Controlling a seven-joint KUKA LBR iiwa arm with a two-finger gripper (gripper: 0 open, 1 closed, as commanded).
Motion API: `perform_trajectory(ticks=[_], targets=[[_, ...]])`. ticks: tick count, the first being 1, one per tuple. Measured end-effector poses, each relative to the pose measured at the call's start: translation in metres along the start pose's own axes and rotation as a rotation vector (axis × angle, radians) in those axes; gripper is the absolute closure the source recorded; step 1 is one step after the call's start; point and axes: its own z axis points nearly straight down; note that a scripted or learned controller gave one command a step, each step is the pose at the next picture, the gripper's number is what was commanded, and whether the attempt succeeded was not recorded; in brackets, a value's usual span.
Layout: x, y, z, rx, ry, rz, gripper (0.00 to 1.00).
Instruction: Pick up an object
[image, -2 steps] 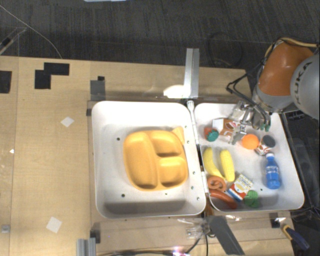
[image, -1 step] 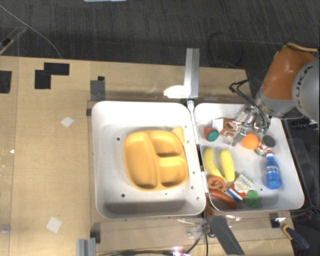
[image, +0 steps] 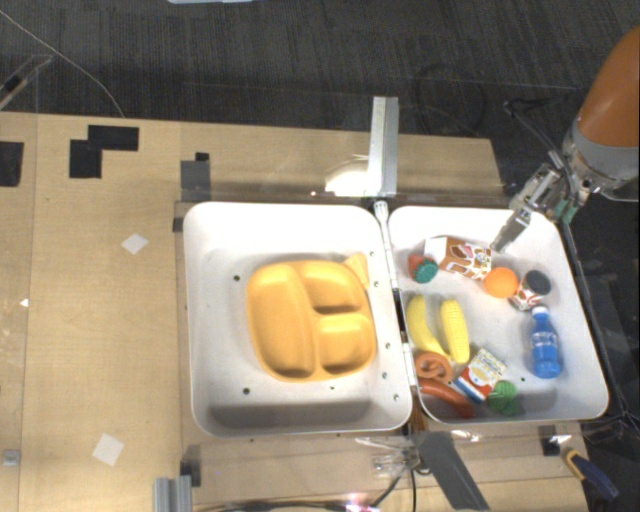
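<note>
Two white bins, one yellow tray (image: 308, 318) in the left.
Right bin (image: 570, 395): one blue bottle (image: 544, 344), two bananas, rest jumbled; claw (image: 510, 230) grip unclear.

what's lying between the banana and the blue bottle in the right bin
In the camera view, the corn cob lies right beside the banana; from there to the blue bottle it is bare white bin floor.

bench: light wooden benchtop (image: 100, 330) left of the claw (image: 503, 238) | bins: shallow white plastic bin (image: 210, 400) well left of it, its twin (image: 588, 375) beneath it | post: grey metal bar (image: 384, 150) up-left | marks: black rectangular patches (image: 100, 150) far left | floor: dark grey carpet (image: 250, 50) beyond
</note>
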Motion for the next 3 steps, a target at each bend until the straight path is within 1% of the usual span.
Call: perform_trajectory(ticks=[1,2,3], targets=[[0.006,0.005,0.104,0.009,0.016,0.149,0.00],[0.026,-0.003,0.141,0.000,-0.003,-0.131,0.00],[-0.031,-0.025,0.147,0.007,0.016,-0.006,0.00]])
